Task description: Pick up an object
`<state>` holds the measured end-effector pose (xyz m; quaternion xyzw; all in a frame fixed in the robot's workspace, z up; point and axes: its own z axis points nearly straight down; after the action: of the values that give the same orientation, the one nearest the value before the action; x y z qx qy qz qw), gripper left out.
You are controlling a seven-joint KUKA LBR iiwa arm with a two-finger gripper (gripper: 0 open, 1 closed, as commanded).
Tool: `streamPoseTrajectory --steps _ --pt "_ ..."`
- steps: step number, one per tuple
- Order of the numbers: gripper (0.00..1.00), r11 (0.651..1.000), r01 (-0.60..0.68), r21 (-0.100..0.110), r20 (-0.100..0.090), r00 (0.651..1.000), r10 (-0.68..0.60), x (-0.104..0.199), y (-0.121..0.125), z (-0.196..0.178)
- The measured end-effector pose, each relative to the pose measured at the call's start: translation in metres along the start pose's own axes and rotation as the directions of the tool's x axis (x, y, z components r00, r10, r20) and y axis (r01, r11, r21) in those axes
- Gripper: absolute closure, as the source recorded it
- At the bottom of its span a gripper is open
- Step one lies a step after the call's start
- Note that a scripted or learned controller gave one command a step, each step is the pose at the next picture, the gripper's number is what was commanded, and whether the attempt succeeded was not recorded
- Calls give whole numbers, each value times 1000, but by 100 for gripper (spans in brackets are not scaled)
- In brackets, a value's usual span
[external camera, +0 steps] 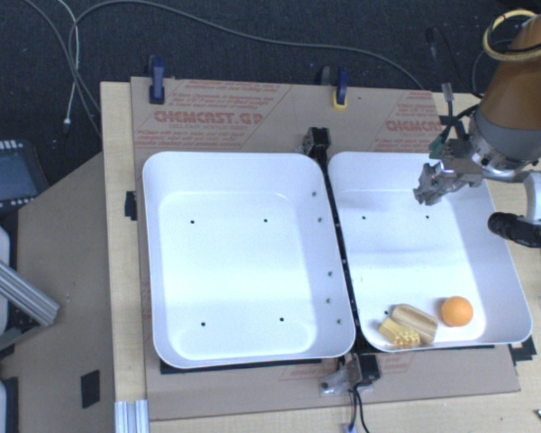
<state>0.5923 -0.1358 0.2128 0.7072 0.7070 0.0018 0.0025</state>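
We see the pincer (430, 188) over the right bin's (487, 242) far end, grip state unclear, orange ball (456, 311) near edge.

Two white bins (243, 174) are sitting side by side (the right one (496, 269) is holding everything): one orange ball (456, 311), one tan corn-like piece (406, 325).

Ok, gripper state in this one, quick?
Gripper: cannot be told from this view; it sits over the far end of the right bin, well apart from the orange ball.
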Motion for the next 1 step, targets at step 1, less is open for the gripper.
streamPoseTrajectory --steps 1 --pt "100 1000 0 2 -1 1000 0 0 1 -31"
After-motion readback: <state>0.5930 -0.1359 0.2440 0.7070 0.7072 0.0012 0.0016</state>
